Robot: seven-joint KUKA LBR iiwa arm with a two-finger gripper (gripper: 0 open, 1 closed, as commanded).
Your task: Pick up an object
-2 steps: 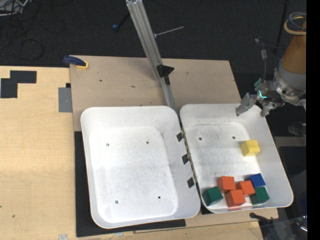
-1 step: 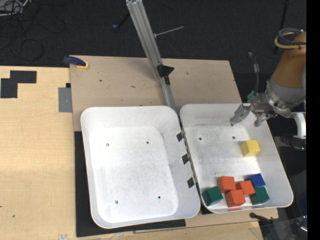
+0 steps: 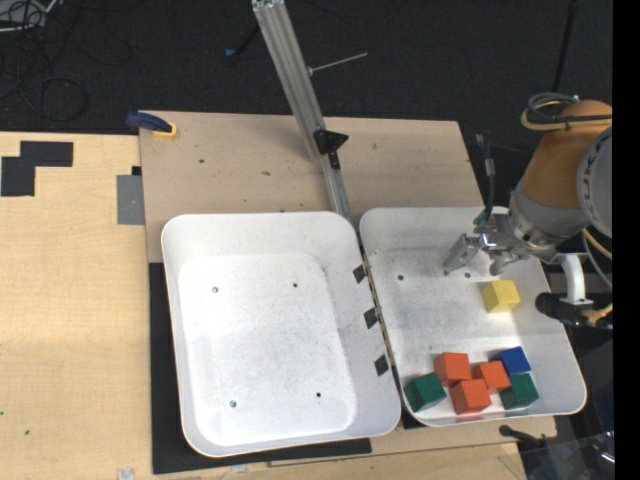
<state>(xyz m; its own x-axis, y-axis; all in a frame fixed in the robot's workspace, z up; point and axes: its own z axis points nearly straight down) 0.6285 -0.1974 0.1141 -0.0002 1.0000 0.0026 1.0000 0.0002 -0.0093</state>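
Gripper sits low over the right bin, fingers spread with nothing between them — yellow block lies just beside it toward the near side, apart from the cluster of orange, green and blue blocks at the bin's near edge. Yellow block looks like a small rigid cube, likely light and not fragile — I'd pinch it across two opposite flat faces, centred, since smooth sides may slip if caught on a corner.

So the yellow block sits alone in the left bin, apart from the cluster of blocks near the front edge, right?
Not quite. The camera view shows the yellow block alone in the right bin, not the left one. It does sit apart from the cluster of blocks near the front edge.
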